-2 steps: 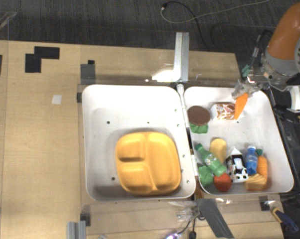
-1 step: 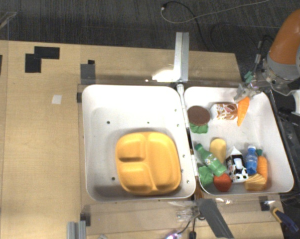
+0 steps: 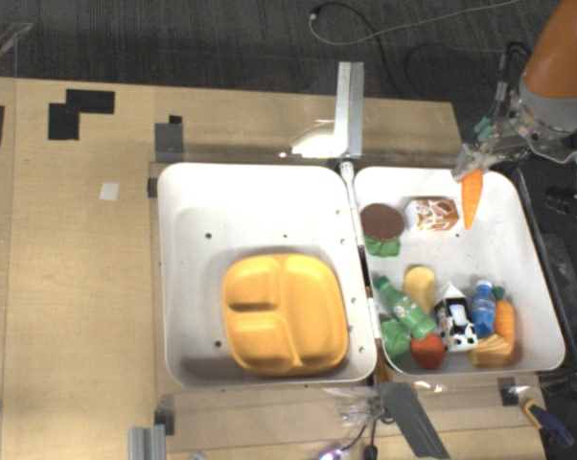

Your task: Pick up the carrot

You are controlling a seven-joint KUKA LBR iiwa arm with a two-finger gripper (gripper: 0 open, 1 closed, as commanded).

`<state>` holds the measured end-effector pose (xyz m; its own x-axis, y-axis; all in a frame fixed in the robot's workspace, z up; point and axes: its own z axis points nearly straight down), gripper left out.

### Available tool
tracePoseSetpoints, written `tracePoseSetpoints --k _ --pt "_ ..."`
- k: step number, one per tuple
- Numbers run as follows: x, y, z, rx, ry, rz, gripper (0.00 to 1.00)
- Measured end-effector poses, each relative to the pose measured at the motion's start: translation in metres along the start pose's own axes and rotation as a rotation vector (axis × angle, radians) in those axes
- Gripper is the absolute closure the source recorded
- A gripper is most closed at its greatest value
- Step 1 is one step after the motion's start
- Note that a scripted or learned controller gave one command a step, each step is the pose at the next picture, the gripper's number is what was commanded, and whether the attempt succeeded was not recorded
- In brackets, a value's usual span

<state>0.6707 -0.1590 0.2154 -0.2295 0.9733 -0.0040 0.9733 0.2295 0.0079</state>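
While our pincer (image 3: 479, 157) grips the carrot (image 3: 471, 197) by its top, we see it hanging point-down over the right bin's (image 3: 533, 247) far corner.

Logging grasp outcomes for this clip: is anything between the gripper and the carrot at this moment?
Nothing visible is. The carrot hangs point-down from the gripper over the right bin's far corner, its top between the fingers. The packet and brown disc lie off to its left.
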Motion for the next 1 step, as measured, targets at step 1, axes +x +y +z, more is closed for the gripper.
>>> tracePoseSetpoints --k 1 --pt "-0.0017 -0.0255 -0.151 -0.002 -0.001 -0.317 1.0"
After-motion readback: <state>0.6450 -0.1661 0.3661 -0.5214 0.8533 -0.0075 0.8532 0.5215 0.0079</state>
